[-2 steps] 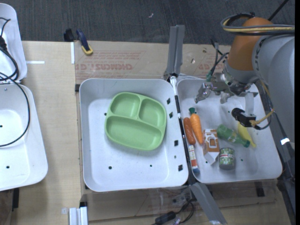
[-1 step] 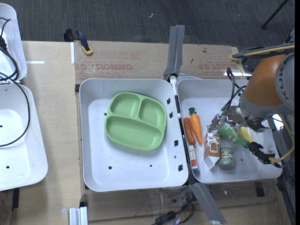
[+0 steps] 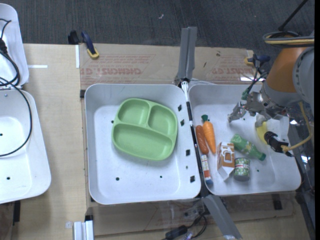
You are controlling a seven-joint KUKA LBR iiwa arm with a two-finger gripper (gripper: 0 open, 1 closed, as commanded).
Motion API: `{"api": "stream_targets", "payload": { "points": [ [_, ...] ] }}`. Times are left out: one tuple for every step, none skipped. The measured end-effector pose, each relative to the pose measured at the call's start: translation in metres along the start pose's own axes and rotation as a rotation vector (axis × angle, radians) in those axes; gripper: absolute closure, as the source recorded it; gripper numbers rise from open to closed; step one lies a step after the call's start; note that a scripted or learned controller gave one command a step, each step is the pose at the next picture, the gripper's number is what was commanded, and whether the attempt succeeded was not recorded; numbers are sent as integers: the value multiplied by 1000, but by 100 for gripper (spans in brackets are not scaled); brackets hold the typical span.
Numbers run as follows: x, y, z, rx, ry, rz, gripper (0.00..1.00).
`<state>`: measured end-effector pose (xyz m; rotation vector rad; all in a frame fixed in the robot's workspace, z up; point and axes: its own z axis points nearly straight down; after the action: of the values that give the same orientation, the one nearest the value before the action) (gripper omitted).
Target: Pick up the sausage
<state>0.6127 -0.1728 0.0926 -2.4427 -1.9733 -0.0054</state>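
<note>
The sausage [image 3: 201,140] is a reddish-brown stick lying lengthwise along the left wall of the right bin [image 3: 280,184]. It is pressed against an orange carrot [image 3: 209,135] with a green top. My gripper [image 3: 244,115] hangs over the upper middle of the right bin, to the right of the sausage and a little further back, apart from it. Its fingers are spread open with nothing between them.
The right bin also holds a yellow banana [image 3: 261,132], a green bottle [image 3: 248,148], a small can [image 3: 242,168], an orange-and-white carton [image 3: 226,159] and a marker [image 3: 205,171]. A green divided plate [image 3: 145,129] lies in the left bin [image 3: 100,184].
</note>
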Motion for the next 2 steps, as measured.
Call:
{"api": "stream_targets", "payload": {
  "points": [
    [10, -67, -6, 3, -3, -245, 0],
    [13, -56, -36, 2, -4, -244, 0]
  ]
}}
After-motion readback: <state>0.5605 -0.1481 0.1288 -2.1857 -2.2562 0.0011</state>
